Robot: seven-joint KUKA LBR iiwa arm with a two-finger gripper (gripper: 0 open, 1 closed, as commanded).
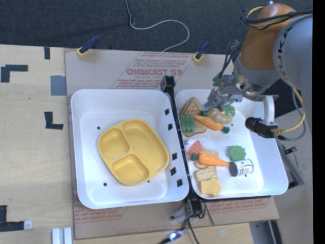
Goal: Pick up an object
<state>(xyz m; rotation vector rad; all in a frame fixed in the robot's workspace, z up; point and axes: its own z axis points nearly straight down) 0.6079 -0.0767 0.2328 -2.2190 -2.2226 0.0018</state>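
Now: gripper low over toy food, right bin

My gripper [219, 104] sits at the upper part of the right bin [271, 179], right of frame centre, down among toy food. Whether it grips anything, I cannot tell. Just below it lies a carrot [209, 122], touching a green leafy piece [187, 122]. Lower: second carrot [213, 160], broccoli [236, 152], crackers [206, 174]. Left bin [84, 103] bears a yellow divided tray [133, 150].

Two white bins [81, 151], one yellow tray [133, 150], two carrots [213, 160], two blue clamps [88, 46].
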